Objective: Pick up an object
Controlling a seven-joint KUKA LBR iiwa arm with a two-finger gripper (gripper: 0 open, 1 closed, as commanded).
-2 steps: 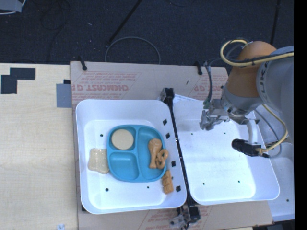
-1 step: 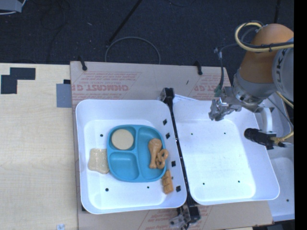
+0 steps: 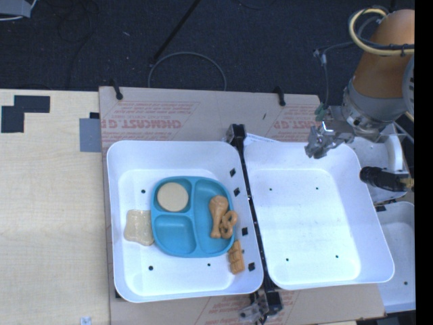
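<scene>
In the left bin (image 3: 128, 161) lies a blue divided tray (image 3: 183, 239). A round tan biscuit (image 3: 172, 196) rests in the tray's upper-left compartment, and a brown pretzel-shaped piece (image 3: 222, 217) lies in its right compartment. A pale bread-like piece (image 3: 139, 227) sits on the bin floor just left of the tray. A small brown piece (image 3: 235, 256) lies by the tray's lower right corner. My gripper (image 3: 318, 146) hangs over the back edge of the right bin (image 3: 318, 249), far from all of these objects, with nothing seen in it.
A black divider (image 3: 247, 208) runs between the two bins. A black cylindrical part (image 3: 382, 177) sticks out at the right bin's right edge. Cardboard (image 3: 176, 110) lies under the bins, and the bench surface (image 3: 47, 215) extends to the left.
</scene>
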